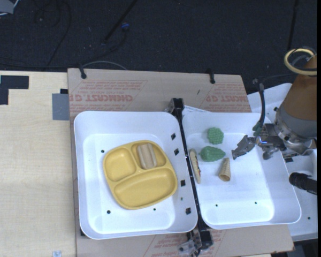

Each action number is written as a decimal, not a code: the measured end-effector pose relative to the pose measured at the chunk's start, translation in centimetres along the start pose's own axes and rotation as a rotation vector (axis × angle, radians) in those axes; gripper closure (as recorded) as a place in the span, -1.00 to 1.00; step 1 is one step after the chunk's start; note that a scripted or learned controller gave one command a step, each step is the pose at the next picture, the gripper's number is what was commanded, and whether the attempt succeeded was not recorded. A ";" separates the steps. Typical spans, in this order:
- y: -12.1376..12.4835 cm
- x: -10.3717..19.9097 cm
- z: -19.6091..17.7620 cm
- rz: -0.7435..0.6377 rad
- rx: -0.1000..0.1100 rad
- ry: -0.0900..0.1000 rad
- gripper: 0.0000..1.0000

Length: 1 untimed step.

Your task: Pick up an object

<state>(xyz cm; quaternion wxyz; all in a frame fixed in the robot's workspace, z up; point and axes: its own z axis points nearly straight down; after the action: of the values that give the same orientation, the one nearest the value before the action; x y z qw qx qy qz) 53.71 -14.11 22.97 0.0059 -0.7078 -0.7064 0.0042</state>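
On the worktop (32, 159), the left bin (91, 218) holds a yellow tray (139, 186) with a tan roll (146, 155) in its upper right compartment. At the left wall of the right bin (246, 213) lies a thin stick (195, 165), long axis running up and down the view. Next come two green lumps (213, 144) and a cone (225, 168), tip pointing down. The claw (257, 146) hovers over the bin's right side, fingers spread apart, nothing between them. The nearest pickings, lower lump and cone, lie just left of the claw.
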 end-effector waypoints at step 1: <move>0.2 0.0 -0.6 -0.002 -0.011 -0.001 -1.00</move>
<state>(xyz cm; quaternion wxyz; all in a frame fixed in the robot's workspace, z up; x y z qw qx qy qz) 53.94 -14.11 23.58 0.0017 -0.7070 -0.7072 0.0009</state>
